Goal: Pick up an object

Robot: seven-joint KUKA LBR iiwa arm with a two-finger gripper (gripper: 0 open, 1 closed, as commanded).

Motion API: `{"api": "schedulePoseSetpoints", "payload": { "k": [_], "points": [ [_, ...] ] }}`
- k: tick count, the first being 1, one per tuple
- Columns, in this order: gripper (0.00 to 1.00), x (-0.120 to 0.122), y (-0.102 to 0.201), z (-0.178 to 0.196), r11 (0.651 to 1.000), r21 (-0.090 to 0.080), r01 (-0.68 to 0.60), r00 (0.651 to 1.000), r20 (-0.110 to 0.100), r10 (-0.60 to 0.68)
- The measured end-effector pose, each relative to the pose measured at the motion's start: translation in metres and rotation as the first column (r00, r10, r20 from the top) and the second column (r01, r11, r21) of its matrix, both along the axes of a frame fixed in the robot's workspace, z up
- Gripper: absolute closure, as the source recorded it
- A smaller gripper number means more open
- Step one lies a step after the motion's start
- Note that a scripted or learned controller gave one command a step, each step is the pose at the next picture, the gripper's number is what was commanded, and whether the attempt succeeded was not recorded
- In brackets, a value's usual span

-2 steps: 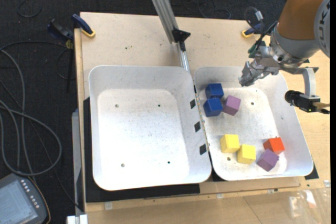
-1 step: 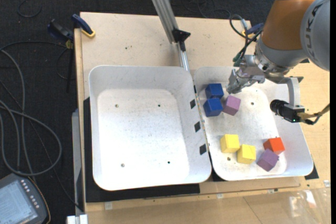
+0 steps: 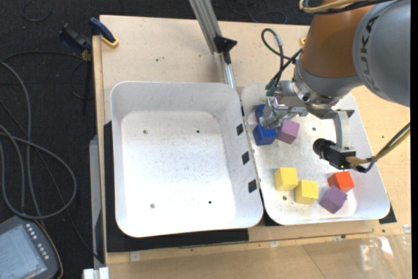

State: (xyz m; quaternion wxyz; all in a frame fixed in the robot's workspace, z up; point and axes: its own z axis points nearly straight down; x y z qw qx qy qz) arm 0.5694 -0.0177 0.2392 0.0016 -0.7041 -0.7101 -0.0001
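My gripper hangs low over the upper left part of the right bin, under the grey arm with the orange band. A blue block lies just below and left of the fingers, and a purple block sits just to their right. Another blue piece shows close beside the gripper's left side. Toward the bin's front lie two yellow blocks, a second purple block and an orange block. No object shows between the fingers.
The left bin takes up the middle of the bench. A slanted metal rail runs from the top down to the bins' shared edge. A black fitting hangs off the arm over the right bin. A blue and yellow clamp lies at the bench's far left corner.
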Motion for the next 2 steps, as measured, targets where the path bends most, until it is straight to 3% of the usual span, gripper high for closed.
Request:
{"api": "schedulePoseSetpoints", "payload": {
  "k": [1,2],
  "points": [
    [1.0,-0.028,0.052,-0.008,1.0,0.0,0.0,1.0,-0.001,0.0],
    [1.0,-0.036,0.101,-0.001,1.0,0.0,0.0,1.0,0.003,0.0]
  ]
}}
